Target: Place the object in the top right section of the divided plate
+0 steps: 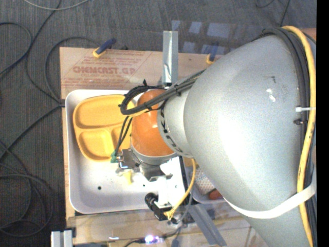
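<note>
You see the big grey arm (pixel 241 133) reaching in from the right and covering most of the bench. Its orange band (pixel 149 125) sits over the left white bin (pixel 85 189). The gripper (pixel 128 168) hangs low over the bin floor, just near of the yellow divided plate (pixel 95 125). How the pincer stands, you cannot tell. The plate lies in the far left part of this bin, its right part hidden under the arm.

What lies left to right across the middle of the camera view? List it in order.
Dark cables on the floor → white bin's left rim → yellow divided plate → arm's orange band → grey arm body.
</note>
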Robot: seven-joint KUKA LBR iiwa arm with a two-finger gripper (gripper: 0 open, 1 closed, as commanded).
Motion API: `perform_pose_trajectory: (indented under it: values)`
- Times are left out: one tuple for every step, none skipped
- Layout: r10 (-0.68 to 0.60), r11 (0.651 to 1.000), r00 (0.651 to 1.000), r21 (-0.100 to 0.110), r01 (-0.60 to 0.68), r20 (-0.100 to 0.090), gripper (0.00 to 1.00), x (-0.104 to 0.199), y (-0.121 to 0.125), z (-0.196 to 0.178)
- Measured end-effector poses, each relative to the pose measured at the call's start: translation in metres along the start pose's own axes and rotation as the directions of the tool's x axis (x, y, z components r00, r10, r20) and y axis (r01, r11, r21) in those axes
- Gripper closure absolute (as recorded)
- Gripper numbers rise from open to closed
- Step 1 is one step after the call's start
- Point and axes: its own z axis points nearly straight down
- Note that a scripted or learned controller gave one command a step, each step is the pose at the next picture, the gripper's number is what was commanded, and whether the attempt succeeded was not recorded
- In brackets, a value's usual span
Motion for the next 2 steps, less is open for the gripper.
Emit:
perform_pose_trajectory:
  values:
    - [0.450, 0.893, 0.893, -0.005, -0.450, 0.002, 1.00, -0.070, 0.046, -0.086]
    - [0.396, 0.918, 0.918, -0.006, -0.396, 0.002, 1.00, 0.009, 0.111, -0.114]
